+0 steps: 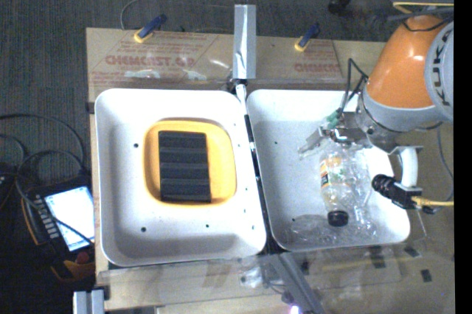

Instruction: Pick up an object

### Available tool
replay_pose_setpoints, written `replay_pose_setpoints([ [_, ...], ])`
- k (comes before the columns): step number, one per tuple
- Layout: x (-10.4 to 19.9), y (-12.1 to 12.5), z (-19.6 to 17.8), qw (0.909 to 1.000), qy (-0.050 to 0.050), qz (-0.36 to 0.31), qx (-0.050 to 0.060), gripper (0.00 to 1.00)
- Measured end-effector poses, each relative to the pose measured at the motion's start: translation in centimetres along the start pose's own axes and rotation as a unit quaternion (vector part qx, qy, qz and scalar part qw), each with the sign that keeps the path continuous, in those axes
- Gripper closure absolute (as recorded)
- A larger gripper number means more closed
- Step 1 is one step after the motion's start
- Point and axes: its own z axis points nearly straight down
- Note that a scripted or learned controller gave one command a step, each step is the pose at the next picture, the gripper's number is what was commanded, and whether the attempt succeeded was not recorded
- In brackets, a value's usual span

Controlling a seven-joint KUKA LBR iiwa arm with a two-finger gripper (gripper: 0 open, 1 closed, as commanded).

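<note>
- You are looking down on two shallow white bins set side by side on a bench; the left bin (118, 158) and the right bin (284, 150) touch along their inner rims near the middle of the view.
- In the left bin you have a yellow tray (225, 158) lying flat in the middle, with a black ribbed block (183, 165) resting inside it, its ridges running left to right.
- In the right bin you have a clear plastic bottle (338, 183) lying on its side, roughly along the near-far line, with its black cap (337, 217) pointing toward the near edge and a yellowish label around its middle.
- The bottle sits in the right half of that bin, close to the near right corner, with crumpled clear plastic around its cap end.
- The arm comes in from the right: its orange band (402, 73) and grey wrist hang over the far right part of the right bin.
- The gripper (341, 134) is just above the far end of the bottle, at or very near the bottle's base; you cannot tell from this angle whether it touches.
- You cannot tell how the claw stands: the wrist and the clear plastic blur it.
- Two blue-and-yellow clamps (150, 28) hold the cardboard sheet (155, 62) at the far edge of the bench.
- A metal post (244, 40) stands at the far side between the bins.
</note>
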Motion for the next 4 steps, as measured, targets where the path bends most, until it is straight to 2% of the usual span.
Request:
replay_pose_setpoints([
  [1, -2.2, -0.9, 8.6, 0.9999, 0.000, -0.014, -0.001, 0.00],
  [2, -2.0, 0.1, 10.5, 0.9988, -0.006, -0.042, -0.022, 0.00],
  [3, -4.3, 3.3, 10.5, 0.9968, -0.006, -0.076, -0.023, 0.00],
  [4, -5.9, 0.8, 10.5, 0.9909, -0.008, -0.132, -0.024, 0.00],
])
